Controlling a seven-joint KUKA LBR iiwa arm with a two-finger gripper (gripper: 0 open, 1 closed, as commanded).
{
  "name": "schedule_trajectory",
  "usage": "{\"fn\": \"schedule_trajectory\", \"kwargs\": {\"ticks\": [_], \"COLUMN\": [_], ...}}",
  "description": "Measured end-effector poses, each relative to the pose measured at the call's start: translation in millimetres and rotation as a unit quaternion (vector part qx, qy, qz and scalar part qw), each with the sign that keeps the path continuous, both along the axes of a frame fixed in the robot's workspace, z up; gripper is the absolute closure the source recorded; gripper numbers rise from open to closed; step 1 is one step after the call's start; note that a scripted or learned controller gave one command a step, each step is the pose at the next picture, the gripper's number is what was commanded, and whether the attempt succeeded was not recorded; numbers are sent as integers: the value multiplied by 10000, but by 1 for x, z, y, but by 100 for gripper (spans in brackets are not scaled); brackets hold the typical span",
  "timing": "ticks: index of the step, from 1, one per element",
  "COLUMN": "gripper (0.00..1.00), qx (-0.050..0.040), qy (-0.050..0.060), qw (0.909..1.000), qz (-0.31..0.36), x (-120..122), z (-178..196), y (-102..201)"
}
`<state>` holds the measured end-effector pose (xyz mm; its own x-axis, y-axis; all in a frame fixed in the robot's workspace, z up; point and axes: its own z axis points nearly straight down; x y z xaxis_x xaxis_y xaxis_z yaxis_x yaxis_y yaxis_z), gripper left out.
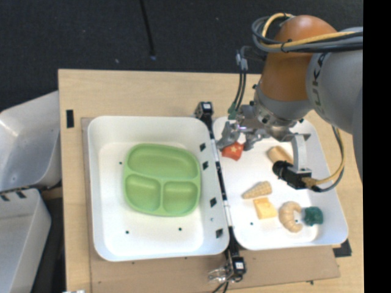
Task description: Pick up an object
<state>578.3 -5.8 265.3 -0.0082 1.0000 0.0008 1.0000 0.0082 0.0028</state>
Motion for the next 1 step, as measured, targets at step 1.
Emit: {"fn": "schedule_trajectory", "kwargs": {"ticks": [1], "gripper": [100], "qx": [-6], "qy": [19], "qw": [10000], "qz": [-13], "x": [7], "z": [-16], "y": [52]}}
